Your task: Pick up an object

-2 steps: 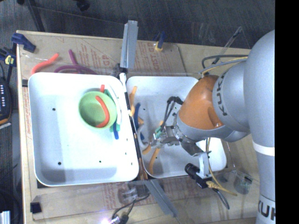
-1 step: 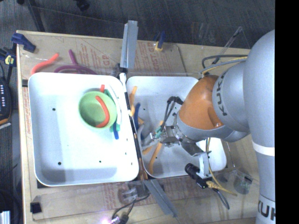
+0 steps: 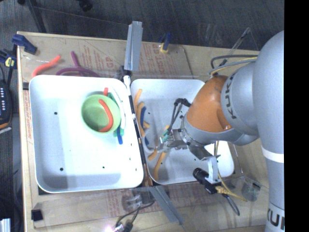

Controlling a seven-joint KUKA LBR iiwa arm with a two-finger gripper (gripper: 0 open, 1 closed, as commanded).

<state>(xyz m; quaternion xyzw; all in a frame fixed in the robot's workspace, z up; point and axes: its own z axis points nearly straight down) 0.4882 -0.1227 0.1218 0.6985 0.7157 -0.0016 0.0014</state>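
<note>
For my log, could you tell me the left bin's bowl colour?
Green bowl, clearest in the camera view.

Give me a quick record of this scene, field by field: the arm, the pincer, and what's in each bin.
arm: grey with orange band, reaching over the right bin
pincer: low in the right bin, near its left side
right bin contents: thin orange and blue pieces along the left wall
left bin: holds a green bowl with an orange piece across it

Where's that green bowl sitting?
The green bowl sits in the left bin, toward its upper right, near the divider between the bins.
</note>
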